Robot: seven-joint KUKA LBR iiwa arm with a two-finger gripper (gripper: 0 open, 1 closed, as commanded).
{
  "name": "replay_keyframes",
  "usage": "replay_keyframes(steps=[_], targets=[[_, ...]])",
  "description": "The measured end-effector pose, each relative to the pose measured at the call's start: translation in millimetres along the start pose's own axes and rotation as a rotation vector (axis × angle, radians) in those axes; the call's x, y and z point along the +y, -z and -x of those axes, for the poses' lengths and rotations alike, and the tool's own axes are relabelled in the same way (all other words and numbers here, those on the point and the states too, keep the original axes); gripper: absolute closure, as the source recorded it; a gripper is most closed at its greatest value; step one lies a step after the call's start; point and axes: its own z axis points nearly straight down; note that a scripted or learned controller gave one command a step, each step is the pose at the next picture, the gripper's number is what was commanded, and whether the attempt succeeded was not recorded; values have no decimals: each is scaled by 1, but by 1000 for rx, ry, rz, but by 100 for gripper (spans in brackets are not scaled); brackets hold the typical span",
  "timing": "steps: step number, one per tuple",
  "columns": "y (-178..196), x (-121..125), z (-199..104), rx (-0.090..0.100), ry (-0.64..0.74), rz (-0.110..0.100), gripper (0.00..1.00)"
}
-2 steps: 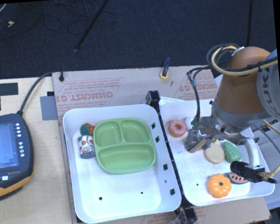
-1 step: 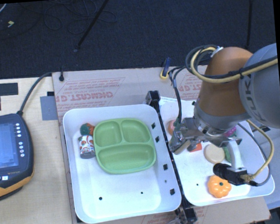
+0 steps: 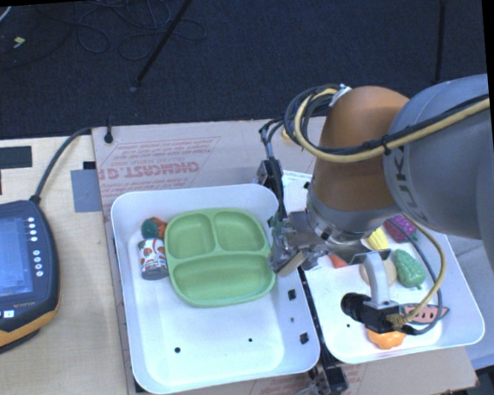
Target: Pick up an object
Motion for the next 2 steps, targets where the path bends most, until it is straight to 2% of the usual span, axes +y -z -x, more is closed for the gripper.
replay_keyframes(steps=[1,2], targets=[[-19,-14,-19,-2,-3,-3,100],[-20,-8,-19,-2,-4,0,100]])
